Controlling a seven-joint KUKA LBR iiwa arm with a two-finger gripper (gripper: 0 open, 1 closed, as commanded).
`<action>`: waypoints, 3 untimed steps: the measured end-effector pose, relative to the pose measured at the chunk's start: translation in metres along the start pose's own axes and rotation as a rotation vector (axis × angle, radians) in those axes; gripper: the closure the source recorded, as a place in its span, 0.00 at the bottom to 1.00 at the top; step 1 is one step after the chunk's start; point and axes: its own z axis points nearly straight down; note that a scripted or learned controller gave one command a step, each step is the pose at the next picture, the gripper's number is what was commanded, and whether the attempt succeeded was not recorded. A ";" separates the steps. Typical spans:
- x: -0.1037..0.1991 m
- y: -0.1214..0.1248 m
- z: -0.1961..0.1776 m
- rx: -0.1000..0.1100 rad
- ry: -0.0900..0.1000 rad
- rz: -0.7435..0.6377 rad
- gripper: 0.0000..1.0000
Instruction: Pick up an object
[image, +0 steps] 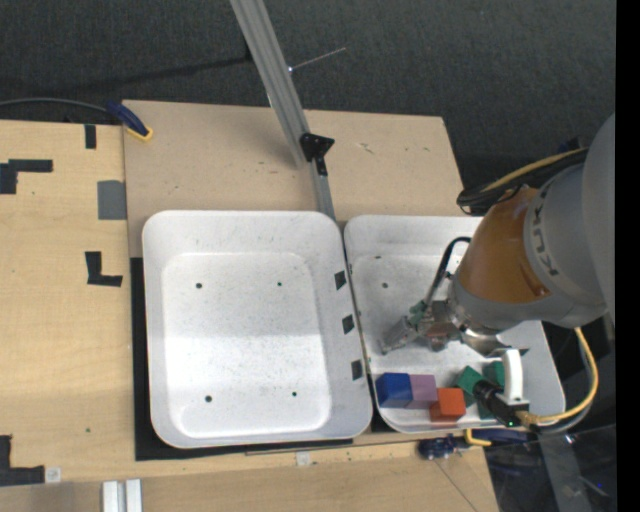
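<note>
Blue block (394, 389), purple block (424, 388), orange block (449, 403), green block (469, 380) clustered at right bin (400, 240) near edge. Gripper (400, 336) low over bin floor just above blocks; finger state: cannot tell. Left bin (160, 240) alongside.

Blocks crowd right bin's near edge
Blue block (394, 389), purple block (424, 388), orange block (449, 403) and green block (471, 380) cluster there; left bin (240, 235) lies open
</note>
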 end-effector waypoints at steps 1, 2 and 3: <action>0.001 0.001 -0.013 -0.004 0.000 -0.002 1.00; 0.003 0.009 -0.058 -0.011 -0.002 -0.001 1.00; 0.004 0.010 -0.107 -0.013 -0.002 -0.001 1.00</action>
